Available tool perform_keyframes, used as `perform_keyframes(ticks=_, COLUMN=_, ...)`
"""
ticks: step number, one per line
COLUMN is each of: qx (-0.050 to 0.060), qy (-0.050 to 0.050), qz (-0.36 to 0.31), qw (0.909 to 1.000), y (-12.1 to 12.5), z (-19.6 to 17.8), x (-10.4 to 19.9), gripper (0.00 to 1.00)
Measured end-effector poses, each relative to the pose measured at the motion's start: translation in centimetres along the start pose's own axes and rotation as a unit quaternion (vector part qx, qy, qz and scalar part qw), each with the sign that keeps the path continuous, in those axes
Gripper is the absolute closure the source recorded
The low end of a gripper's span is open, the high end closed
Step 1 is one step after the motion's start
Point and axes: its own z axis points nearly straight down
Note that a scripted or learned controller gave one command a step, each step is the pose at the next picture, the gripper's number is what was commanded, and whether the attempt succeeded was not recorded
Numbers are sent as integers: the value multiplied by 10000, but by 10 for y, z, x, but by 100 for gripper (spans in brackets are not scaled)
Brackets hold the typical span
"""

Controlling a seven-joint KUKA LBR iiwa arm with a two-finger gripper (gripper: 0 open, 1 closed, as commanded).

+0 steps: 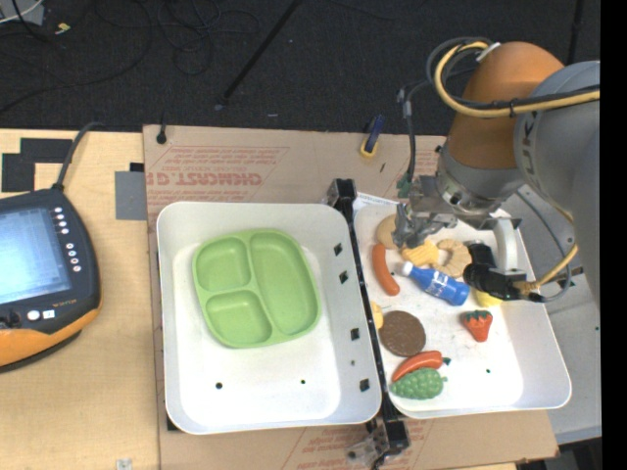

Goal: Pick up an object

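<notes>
Camera view has the pincer (pixel 416 231) low in the right bin (pixel 534 380), at its far end, so the reach-and-grasp step is in hand. Whether it grips anything I cannot tell. A yellow toy (pixel 428 255) lies just beneath it, touching the blue bottle (pixel 438 284); next comes closing, then lifting.

A single fixed camera is mounted above the surface (pixel 59 380) and is directed downward at a slant. Both white bins are taken in whole: the left bin (pixel 186 360) near frame centre, the right bin (pixel 529 380) toward the right. The arm (pixel 509 116) is seen entering from the right. A moderate distance is kept.
</notes>
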Motion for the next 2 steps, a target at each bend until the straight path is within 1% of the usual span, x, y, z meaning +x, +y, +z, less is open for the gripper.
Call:
perform_keyframes(ticks=1, qx=10, qy=-5, qz=3, qw=10000, y=2, z=10, x=-7, gripper=100)
perform_keyframes(ticks=2, qx=5, qy=-5, qz=-15, qw=10000, y=3, z=9, x=-6, gripper=100)
